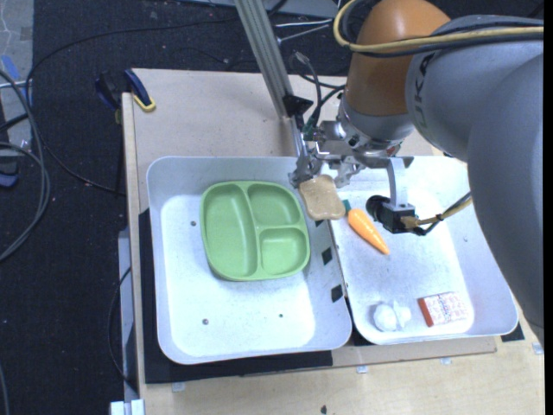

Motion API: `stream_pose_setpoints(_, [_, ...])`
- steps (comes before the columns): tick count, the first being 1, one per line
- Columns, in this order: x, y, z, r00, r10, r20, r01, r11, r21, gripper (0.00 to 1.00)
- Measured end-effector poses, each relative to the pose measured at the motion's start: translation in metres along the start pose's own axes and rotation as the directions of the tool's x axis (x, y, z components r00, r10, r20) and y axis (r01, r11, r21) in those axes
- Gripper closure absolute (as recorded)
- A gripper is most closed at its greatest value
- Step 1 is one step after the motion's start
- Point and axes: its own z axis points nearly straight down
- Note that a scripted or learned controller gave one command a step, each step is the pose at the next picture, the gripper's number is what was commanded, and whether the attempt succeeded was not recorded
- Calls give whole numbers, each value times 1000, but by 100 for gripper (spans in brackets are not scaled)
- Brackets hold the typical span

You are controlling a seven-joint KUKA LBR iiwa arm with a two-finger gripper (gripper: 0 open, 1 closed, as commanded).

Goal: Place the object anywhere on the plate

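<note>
A green divided plate (255, 230) lies in the left bin (177, 258). My gripper (321, 178) hangs over the ridge between the two bins, just off the plate's upper right rim. It is shut on a tan, bread-like slice (321, 201), whose top edge sits between the fingers. The slice dangles below them, beside the plate's right edge and over the bins' shared wall. The grey arm with its orange band reaches in from the upper right.
In the right bin (484, 309) an orange carrot (367, 231) lies just right of the slice. A white lump (389, 316) and a small red-and-white packet (444, 308) rest near the front. A metal pole (263, 46) slants up behind the gripper.
</note>
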Motion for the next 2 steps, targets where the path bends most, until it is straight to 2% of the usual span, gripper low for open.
stream_pose_setpoints(1, [63,-3,-7,1000,-2,-1,2,1000,1,100])
stream_pose_setpoints(2, [54,-1,-8,1000,7,2,-7,1000,2,100])
